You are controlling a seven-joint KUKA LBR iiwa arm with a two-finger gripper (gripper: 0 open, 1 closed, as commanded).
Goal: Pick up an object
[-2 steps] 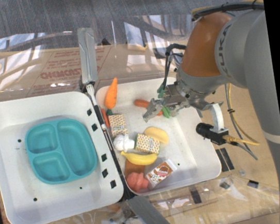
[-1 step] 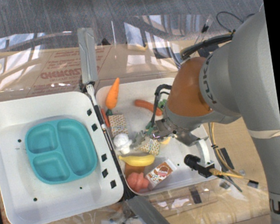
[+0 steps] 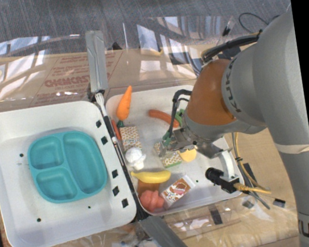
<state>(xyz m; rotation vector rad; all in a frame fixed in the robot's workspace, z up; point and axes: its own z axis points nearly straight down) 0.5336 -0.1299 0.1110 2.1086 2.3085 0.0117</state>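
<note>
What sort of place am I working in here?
Likely a lab test bench, not a kitchen: two white bins on taped cardboard, toy food like a carrot and banana, loose cables.

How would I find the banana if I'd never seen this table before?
Look in the right-hand shallow white bin, along its near edge. The yellow curved toy banana lies there, just above a round pinkish-red toy and below a small white toy. It's the only long yellow curved thing.

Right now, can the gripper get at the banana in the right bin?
Probably yes. The banana lies uncovered, left of and below the gripper, with open bin floor between them. A white ball and a reddish item sit close, leaving tight side clearance.
</note>
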